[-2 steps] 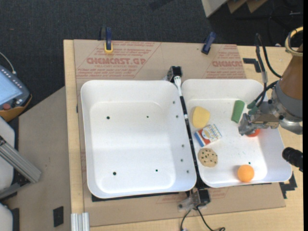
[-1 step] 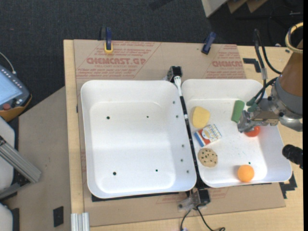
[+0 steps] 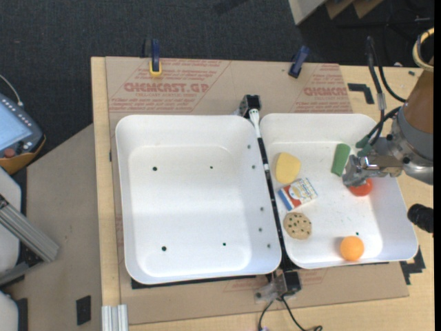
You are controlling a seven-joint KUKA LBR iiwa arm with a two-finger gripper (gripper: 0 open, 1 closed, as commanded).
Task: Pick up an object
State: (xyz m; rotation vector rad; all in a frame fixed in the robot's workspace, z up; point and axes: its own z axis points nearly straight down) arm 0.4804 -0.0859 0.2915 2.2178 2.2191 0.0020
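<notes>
I cannot tell how the jaws are standing, because the gripper point(image 3: 356, 178) is seen from above and is blocking them. It is hanging over the right bin point(image 3: 324, 124), just on top of a small red thing point(image 3: 361, 188). A green block point(image 3: 340, 158) is standing right beside it. More things are lying in this bin: a yellow lump point(image 3: 288, 167), a little packet point(image 3: 296, 194) with red and blue print too small to read, a round cookie point(image 3: 298, 225) with dark chips, and an orange ball point(image 3: 352, 247) near the front edge. The left bin point(image 3: 186, 192) is sitting beside it. Both are resting on a brown board point(image 3: 172, 81) with red letters saying "CHEMCAST GP".
</notes>
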